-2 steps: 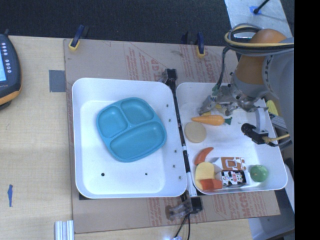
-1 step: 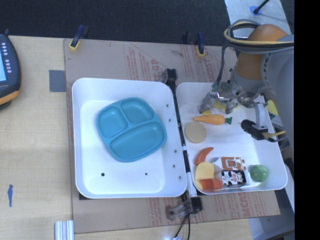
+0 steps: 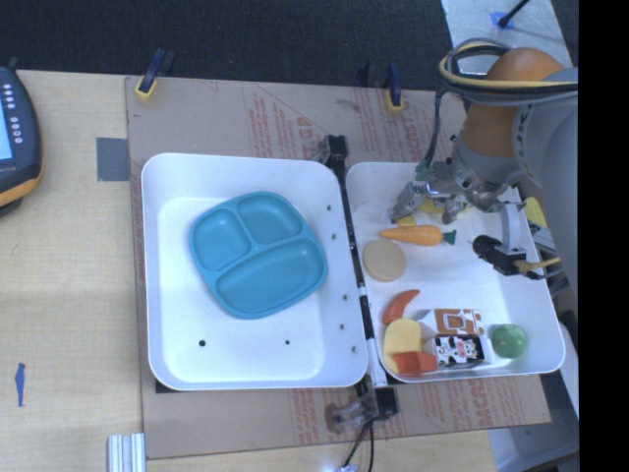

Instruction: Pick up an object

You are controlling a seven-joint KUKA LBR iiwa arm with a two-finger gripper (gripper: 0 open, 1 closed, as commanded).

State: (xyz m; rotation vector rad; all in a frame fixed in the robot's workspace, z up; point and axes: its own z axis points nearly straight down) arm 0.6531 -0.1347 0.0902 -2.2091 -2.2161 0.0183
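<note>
- The blue divided plate (image 3: 259, 254) looks like smooth plastic with a slight sheen.
- Both white bins (image 3: 157, 264) appear glossy plastic.
- The bench (image 3: 69, 293) shows matt, pale wood grain.

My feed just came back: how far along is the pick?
Done: the arm has reached into the right bin, with the gripper low at its far end, just above the toy carrot.
In hand: nothing visibly held; the carrot lies on the bin floor.
Left: the grasp and lift. The tan disc, red pepper and green ball sit untouched; the blue plate fills the left bin.
</note>
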